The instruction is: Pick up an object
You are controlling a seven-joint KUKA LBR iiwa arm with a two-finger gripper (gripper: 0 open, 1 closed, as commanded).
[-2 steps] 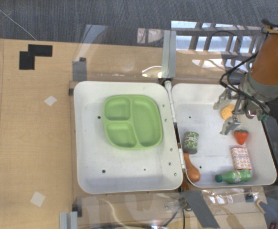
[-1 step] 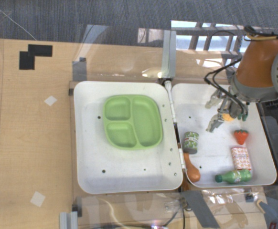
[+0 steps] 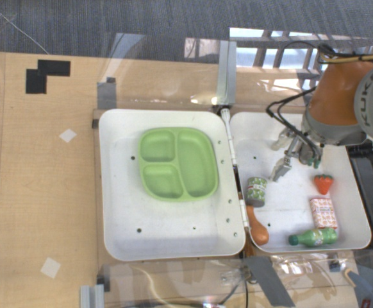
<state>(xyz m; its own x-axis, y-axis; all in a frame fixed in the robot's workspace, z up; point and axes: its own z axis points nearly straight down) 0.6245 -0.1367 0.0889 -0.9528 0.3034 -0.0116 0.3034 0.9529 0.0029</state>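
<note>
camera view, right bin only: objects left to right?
Small green can → orange carrot-like piece (nearly level in x with the can) → green bottle → strawberry and pink carton, roughly tied. Pincer hangs above.

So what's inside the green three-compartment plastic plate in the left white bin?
Nothing visible: all three compartments of the green plastic plate show bare plastic. The plate covers the left white bin floor beneath it, so that stays unseen.

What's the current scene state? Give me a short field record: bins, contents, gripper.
left bin: green divided plate
right bin: small green can, strawberry, pink patterned carton, green bottle lying down, orange carrot-like toy by the left wall
gripper: above right bin, fingers open, holding nothing
nearest item to gripper: small green can
</note>
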